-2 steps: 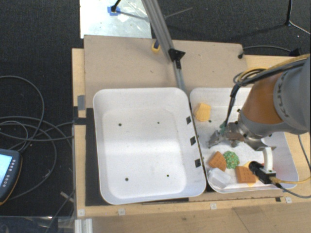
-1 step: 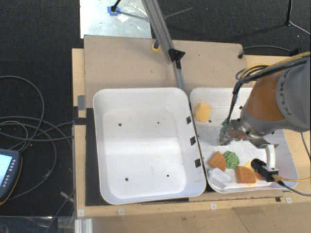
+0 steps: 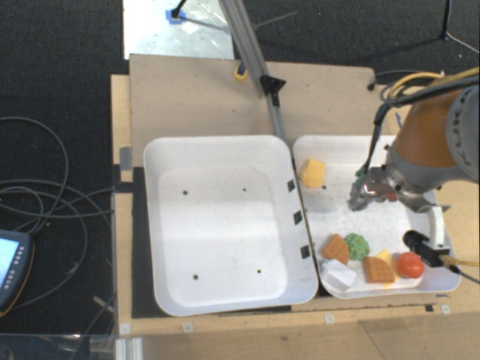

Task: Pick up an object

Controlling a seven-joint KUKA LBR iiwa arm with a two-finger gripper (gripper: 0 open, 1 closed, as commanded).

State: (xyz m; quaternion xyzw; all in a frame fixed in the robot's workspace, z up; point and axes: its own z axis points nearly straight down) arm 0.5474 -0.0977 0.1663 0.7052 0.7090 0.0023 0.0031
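My gripper (image 3: 362, 196) hangs over the middle of the right bin (image 3: 334, 150), coming in from the right under the orange-banded wrist. A yellow block (image 3: 313, 174) lies to its left, near the bin's left wall. Along the bin's front lie an orange wedge (image 3: 336, 248), a green broccoli piece (image 3: 357, 245), an orange waffle-like piece (image 3: 379, 270), a small yellow piece (image 3: 385, 256), a red tomato (image 3: 409, 265) and a white piece (image 3: 339, 277). Nothing can be seen held in the gripper.
The left bin (image 3: 225, 223) stands beside the right one, their walls touching. A grey pole (image 3: 247, 36) slants in from the top towards the bins' back edge. Cables and a pendant (image 3: 11, 265) lie on the floor at the left.
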